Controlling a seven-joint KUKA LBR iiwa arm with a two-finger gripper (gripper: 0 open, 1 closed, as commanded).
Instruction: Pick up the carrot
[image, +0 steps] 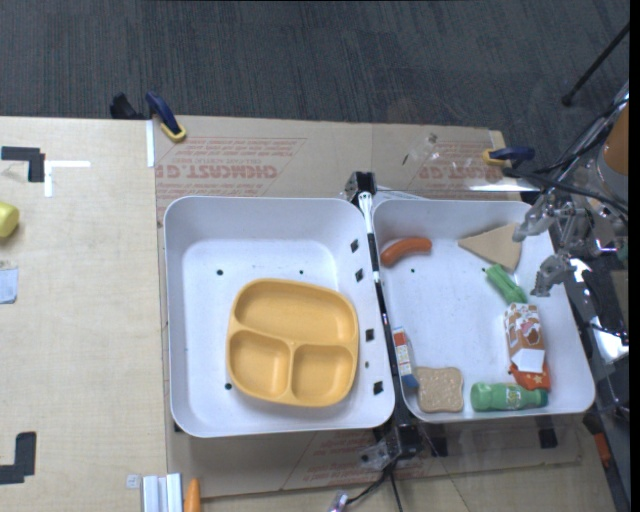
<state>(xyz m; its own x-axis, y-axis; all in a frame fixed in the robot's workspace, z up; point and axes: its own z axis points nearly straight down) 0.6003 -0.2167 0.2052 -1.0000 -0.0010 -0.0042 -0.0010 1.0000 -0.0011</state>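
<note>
The carrot (405, 249) looks to be the orange, slightly curved stick lying at the back left of the right bin (470, 310), close to the divider. My gripper (538, 253) hangs over the back right of the same bin, well to the right of the carrot. Its two fingers are spread apart and open, with nothing between them. One fingertip (526, 228) is by a tan wedge (494, 245), the other is just above a green stick (506, 284).
The right bin also holds an orange-and-white packet (526, 346), a green bottle (509, 397), a bread slice (440, 389) and a small red-and-white pack (402, 356). A yellow divided plate (292, 342) lies in the left bin (190, 300). Cables run along the right side.
</note>
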